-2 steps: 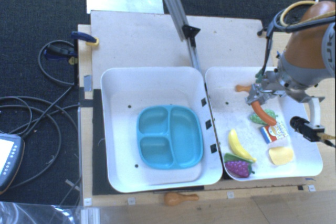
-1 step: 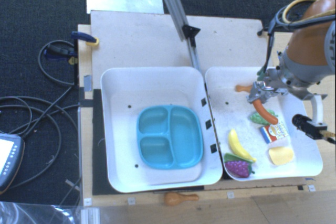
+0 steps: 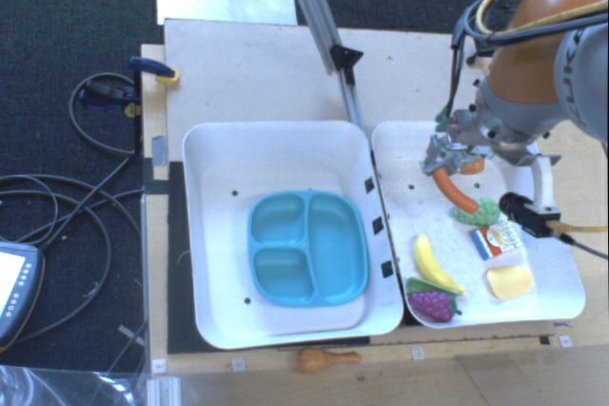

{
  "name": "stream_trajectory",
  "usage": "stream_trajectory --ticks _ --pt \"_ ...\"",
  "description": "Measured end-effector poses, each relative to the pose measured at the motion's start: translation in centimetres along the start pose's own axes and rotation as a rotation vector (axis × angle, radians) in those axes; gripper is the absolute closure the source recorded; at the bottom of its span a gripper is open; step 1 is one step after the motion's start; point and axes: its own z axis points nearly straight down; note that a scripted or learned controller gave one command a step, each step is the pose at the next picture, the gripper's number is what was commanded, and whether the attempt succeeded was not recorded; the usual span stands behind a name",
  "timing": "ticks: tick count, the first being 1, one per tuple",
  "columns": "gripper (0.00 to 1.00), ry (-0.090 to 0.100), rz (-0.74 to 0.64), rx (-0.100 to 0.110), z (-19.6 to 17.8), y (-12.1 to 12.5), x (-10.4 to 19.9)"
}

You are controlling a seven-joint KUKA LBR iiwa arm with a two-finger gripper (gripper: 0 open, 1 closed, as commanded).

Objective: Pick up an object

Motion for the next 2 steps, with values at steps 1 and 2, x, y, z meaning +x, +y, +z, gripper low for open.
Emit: stream_trajectory --ticks 1,2 --pt "1.0 0.001 -0.001 0.0 -0.8 1.1 4.9" --pt "1.0 0.0 -0.001 0.0 -0.1 3.9 9.7"
